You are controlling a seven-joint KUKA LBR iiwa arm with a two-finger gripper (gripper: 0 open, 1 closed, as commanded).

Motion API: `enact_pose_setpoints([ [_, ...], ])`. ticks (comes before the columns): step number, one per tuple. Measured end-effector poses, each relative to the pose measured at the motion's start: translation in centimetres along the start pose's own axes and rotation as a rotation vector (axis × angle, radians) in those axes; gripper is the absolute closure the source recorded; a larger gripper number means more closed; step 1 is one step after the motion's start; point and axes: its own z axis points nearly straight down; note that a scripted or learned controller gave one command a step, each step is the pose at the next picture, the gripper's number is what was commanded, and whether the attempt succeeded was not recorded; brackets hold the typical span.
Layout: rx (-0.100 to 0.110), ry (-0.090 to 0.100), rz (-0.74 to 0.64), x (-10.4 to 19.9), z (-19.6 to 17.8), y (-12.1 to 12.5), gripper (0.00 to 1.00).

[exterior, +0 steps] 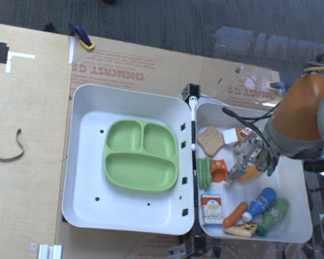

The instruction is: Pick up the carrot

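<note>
Arm in from the right, orange band over the right bin (299, 235). Hand (241, 170) low inside that bin, near its middle. An orange piece sits right against the fingers; cannot tell whether the hand is open, closed or gripping anything.

Carrot (235, 214) lies near the front wall of the right bin, slanted, well clear of the hand, between the small printed carton (212, 209) and the blue bottle (259, 202). Green bottle (274, 213) just beside the blue one. A wedge of food (241, 229) at the very front, touching or nearly touching the carrot's lower end.

Further back in the same bin: bread slice (210, 140), a green cucumber-like vegetable (204, 172) along the left wall, a red-orange item (218, 170) beside it.

Left bin (75, 191) holds a green divided plate (142, 155), three compartments, flat, roughly centred.

Tabletop (9, 194) to the left carries a curled cord (0, 154).
</note>
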Motion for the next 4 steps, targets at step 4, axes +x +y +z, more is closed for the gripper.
enact_pose_setpoints([
  [4,-0.003,0.000,-0.294,3.2,-10.0,6.3,1.00],
])
